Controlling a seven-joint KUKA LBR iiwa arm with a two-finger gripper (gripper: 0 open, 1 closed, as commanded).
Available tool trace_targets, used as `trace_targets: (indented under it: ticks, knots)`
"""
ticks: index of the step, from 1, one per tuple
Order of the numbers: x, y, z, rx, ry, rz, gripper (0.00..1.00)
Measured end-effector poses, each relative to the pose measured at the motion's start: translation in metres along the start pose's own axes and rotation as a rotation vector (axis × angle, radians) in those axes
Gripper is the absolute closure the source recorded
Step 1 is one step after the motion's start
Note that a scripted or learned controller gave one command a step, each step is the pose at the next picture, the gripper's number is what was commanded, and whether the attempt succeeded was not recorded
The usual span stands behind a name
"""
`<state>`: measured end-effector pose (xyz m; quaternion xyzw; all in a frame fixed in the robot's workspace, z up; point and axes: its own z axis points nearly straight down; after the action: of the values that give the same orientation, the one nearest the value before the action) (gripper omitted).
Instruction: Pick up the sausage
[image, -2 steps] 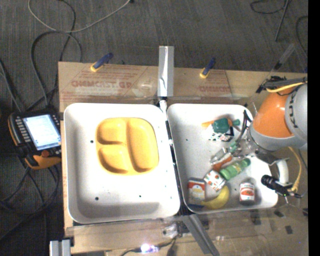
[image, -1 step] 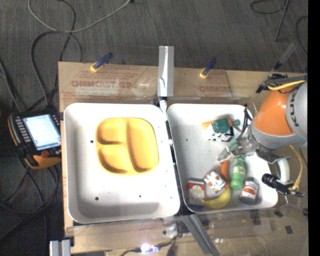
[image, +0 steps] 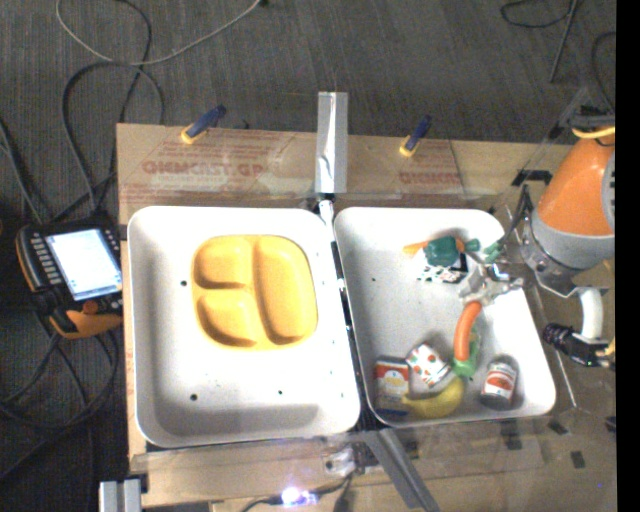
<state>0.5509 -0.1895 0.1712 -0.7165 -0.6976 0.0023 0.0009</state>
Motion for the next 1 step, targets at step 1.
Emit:
trace_targets:
  ticks: [1]
  knots:
    - [0.0256, -0.0359, -0.0158, 0.002, 0.001, 0.021, 1.00]
